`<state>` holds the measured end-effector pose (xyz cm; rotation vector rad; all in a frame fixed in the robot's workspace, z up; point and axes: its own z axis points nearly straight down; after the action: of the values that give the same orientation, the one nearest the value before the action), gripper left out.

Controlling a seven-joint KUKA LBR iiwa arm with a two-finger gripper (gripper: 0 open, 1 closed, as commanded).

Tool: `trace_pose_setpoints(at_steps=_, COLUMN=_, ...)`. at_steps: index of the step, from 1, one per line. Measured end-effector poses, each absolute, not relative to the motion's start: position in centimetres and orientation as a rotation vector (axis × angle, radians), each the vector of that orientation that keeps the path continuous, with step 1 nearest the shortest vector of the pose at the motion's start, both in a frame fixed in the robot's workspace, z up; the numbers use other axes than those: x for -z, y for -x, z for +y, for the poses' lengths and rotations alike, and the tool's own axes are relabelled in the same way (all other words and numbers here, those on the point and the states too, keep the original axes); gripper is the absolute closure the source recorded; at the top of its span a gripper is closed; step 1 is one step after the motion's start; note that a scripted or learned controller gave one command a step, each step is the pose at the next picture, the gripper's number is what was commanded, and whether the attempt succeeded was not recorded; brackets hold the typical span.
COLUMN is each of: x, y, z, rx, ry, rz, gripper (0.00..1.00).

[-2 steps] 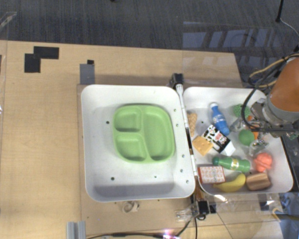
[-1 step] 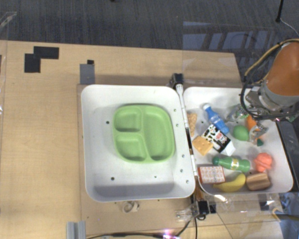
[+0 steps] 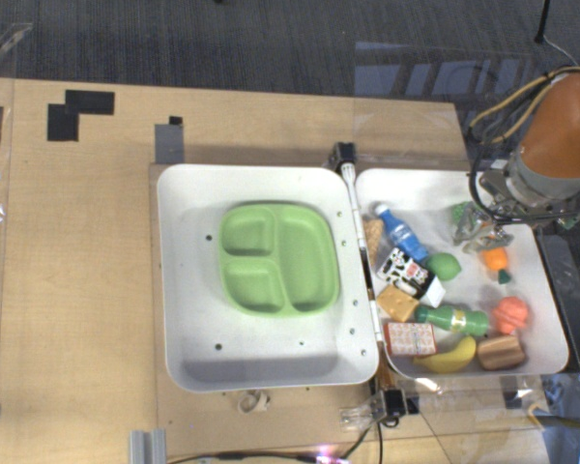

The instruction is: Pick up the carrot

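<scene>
Orange carrot (image 3: 497, 260) in right bin (image 3: 553, 336), long axis near-vertical, green end down, claw (image 3: 478, 226) state unclear

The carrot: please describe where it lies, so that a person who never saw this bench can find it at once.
Look at the right bin, the one full of toy food. Near its far right side, just below the pincer, lies the carrot. It is small and bright orange with a dark green tip, and lies apart from the round green item on its left and the pinkish-orange fruit below.
</scene>
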<state>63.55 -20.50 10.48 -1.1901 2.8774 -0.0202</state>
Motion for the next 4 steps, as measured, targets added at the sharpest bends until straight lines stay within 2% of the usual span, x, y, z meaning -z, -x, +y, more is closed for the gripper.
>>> trace_pose_setpoints(at_steps=1, x=-10.4, y=-63.5, z=-20.5, rx=0.019, ry=1.190, rz=2.878, gripper=0.00)
trace_pose_setpoints(at_steps=2, x=-9.4, y=-62.4, z=-19.9, rx=0.007, ry=1.549, rz=2.706, gripper=0.00)
trace_pose_setpoints(at_steps=3, x=-9.1, y=-61.6, z=-20.0, rx=0.010, ry=1.822, rz=2.539, gripper=0.00)
trace_pose_setpoints(at_steps=4, x=-10.5, y=-62.0, z=-20.0, rx=0.022, ry=1.812, rz=2.534, gripper=1.00)
